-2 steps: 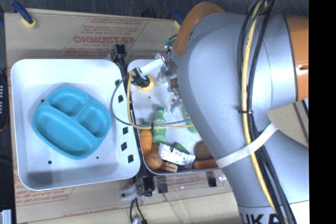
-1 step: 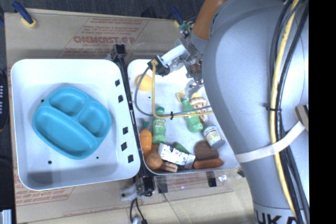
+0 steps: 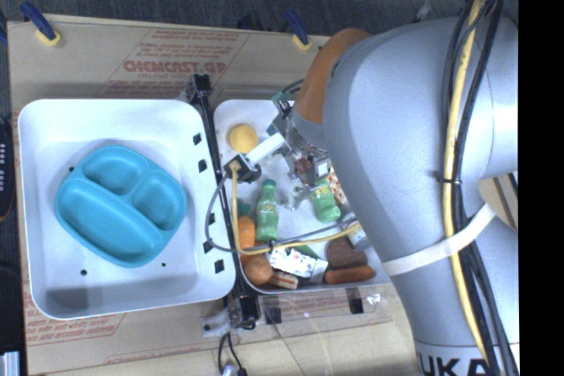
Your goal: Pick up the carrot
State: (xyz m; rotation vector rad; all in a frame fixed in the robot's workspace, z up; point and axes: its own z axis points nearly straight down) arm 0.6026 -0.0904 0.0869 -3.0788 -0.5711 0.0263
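Grey and bulky, the KUKA arm (image 3: pixel 414 172) fills the right side of the frame, nearest the lens, its orange band (image 3: pixel 328 70) showing above the wrist as it reaches down into the right bin (image 3: pixel 231 112). Its hand (image 3: pixel 302 165) sits low in the middle of that bin among the clutter; whether it is spread or pressed together I cannot tell, since the wrist and the surrounding objects hide the tips, and nothing can be seen pinched in it. The carrot (image 3: pixel 246 232), a short orange piece, lies at the lower left of the right bin, hard against the dividing wall, just beside a green bottle (image 3: pixel 266 214) on its right and above a brown bread-like item (image 3: pixel 257 271). A second green bottle (image 3: pixel 325 202) stands near the hand, a yellow lemon-like ball (image 3: pixel 242 137) rests in the bin's upper left, and a small printed carton (image 3: pixel 293 261) lies toward the bottom. The left bin (image 3: pixel 35 216) holds a blue divided plate (image 3: pixel 121 204), and both bins sit on a cardboard-covered counter (image 3: pixel 167 57). By my reading, the step in hand is the approach: the hand appears to be apart from the carrot, up and to the right of it. The next move likely calls for shifting down-left in the frame, then descending with care, because the wall and bottle crowd the carrot closely.
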